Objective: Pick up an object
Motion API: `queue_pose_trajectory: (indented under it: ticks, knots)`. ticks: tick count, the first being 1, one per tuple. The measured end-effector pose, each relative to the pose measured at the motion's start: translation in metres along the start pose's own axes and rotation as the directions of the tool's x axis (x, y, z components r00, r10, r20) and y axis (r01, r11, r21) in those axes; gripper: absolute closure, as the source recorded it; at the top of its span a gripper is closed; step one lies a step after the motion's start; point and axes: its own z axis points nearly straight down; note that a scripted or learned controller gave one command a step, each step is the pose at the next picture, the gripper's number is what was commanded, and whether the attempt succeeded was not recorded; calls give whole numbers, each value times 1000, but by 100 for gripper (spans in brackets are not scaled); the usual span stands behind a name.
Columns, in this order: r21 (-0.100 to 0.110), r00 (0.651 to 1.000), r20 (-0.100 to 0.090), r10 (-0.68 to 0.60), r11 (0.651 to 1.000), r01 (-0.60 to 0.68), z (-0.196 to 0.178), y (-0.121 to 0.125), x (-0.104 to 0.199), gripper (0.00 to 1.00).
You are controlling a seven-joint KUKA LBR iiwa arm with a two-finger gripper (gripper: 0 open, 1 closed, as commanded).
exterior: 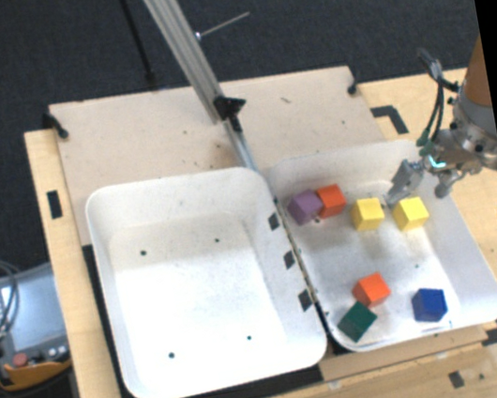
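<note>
The end effector (419, 177) hangs over the upper right part of the right bin (480, 281), its arm reaching in from the right. Its two fingers stand spread wide with nothing between them; one finger (402, 183) points down-left. Just below the end effector, toward the near side, sits a yellow cube (411, 212). A second yellow cube (367, 213) lies a little to its left, close to the left fingertip but apart from it. Further left, an orange cube (330, 200) and a purple cube (304, 206) touch each other. Well below the end effector lie another orange cube (371, 290), a green cube (357, 322) and a blue cube (429, 303). The left bin (104, 219) lies far to the left on the desk (71, 272).
</note>
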Motion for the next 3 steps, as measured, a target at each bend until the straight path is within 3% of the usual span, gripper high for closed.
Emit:
queue_pose_trajectory:
  ticks: [1,3]
  knots:
    - [-5,1000,1,1,1000,-1,-2,1,0,0]
    - [0,1000,2,6,1000,-6,99,-3,-3,0]
